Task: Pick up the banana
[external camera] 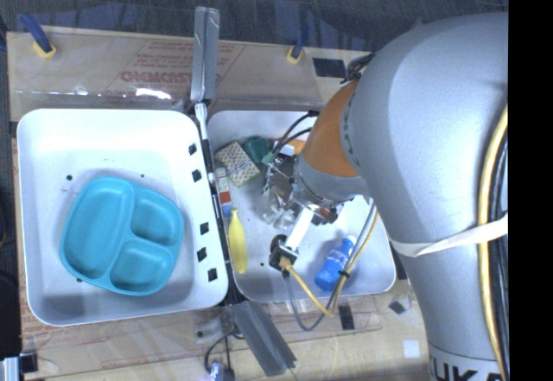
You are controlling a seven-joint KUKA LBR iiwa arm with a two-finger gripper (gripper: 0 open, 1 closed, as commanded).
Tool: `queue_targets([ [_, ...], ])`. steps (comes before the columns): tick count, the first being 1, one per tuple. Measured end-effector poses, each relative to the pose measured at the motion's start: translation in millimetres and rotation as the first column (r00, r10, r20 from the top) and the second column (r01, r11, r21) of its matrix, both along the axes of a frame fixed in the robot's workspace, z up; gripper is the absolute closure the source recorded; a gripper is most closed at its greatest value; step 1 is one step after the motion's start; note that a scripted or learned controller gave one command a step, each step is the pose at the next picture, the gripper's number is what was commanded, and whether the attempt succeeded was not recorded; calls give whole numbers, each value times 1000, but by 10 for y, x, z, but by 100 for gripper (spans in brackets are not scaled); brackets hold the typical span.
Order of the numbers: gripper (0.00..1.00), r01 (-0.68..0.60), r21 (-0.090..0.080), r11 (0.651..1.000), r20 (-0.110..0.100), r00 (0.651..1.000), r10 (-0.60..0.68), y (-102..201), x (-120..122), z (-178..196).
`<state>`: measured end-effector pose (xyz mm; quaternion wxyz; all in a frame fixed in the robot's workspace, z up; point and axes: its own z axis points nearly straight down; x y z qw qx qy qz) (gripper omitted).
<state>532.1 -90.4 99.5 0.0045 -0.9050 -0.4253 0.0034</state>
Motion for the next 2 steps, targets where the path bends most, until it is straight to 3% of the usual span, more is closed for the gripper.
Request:
queue_targets([
  [1,0,0,0,1000,-1,1000,0,2,0,-1],
  [2,0,-126,-2,992,6,992,126,1250,232,918],
])
